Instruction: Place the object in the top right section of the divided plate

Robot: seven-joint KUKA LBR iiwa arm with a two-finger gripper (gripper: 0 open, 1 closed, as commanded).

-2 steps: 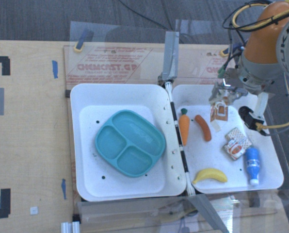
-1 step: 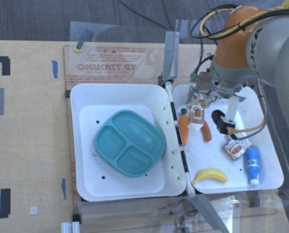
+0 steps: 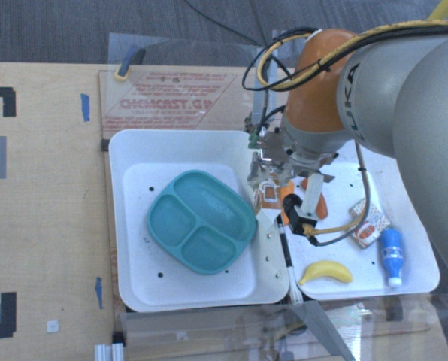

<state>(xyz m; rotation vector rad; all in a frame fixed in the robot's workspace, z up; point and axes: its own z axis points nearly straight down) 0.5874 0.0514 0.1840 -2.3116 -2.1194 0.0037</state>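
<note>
The arm reaches in from the right and hangs over the ridge where the two white bins meet. Its gripper point(image 3: 284, 194) sits below the orange band, low over the inner edge of the right bin point(image 3: 416, 277), and the wrist housing and cables hide whether it is parted or closed.

The teal divided plate point(image 3: 201, 220) lies tilted in the left bin point(image 3: 126, 201), and all three of its sections are bare. In the right bin lie a banana point(image 3: 326, 273), a blue bottle point(image 3: 392, 256) with a white cap, a small red-and-white packet point(image 3: 367, 228), and an orange piece point(image 3: 319, 204) just beside the gripper, partly covered by it. The task does not name its object; the orange piece under the tool looks the likeliest target, though this is a guess from how close it is.

Judging by the bare plate and the arm over the right bin, the step in hand is the pick, or at most the first part of the carry. Nothing can be seen clamped in the tool. The next move calls for a confirmed hold, a lift clear of the ridge between the bins, a short travel left, and a release over the plate's upper right section, the one nearest the gripper. As the plate is skewed, the aim must follow its dividers, not the bin's walls.
</note>
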